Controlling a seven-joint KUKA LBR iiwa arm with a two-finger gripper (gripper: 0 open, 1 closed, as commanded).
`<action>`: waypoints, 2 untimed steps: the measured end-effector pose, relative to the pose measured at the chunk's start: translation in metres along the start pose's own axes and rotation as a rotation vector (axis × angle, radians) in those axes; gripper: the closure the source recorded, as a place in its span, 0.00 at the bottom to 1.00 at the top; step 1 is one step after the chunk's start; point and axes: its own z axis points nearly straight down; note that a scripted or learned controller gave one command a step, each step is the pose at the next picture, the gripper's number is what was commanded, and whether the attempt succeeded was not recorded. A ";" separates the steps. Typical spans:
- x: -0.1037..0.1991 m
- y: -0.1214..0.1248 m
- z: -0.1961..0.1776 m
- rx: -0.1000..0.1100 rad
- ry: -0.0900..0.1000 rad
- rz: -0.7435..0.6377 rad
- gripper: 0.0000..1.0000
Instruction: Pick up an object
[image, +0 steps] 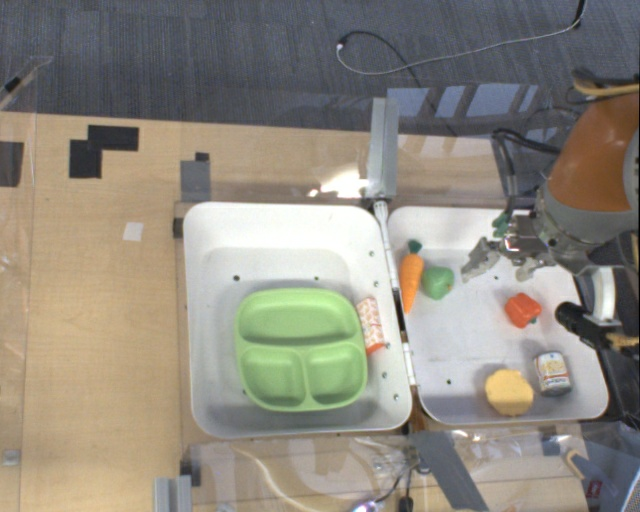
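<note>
Bench: wooden top carried two white bins side by side, the left bin (200, 300) holding a green divided plate (300, 348), the right bin (450, 400) holding the loose pieces.
Gripper: gripper (480, 258) hung over the right bin's far half, its fingers spread apart with nothing between them.
Nearest thing: green round toy (437, 282) lay just left of the fingertips and slightly nearer the camera.
Carrot: toy carrot (410, 280) touched the green round toy's left side, long axis running along the divider between the bins.
Others: orange-red piece (522, 310), small can (551, 372) and yellow lump (509, 391) lay well apart from the green round toy.
Room: open floor lay on the green round toy's right; carrot and divider crowded its left.
</note>
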 end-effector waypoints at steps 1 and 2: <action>-0.080 0.025 -0.041 -0.003 -0.003 0.038 0.00; -0.049 0.052 0.025 0.000 -0.001 0.024 0.00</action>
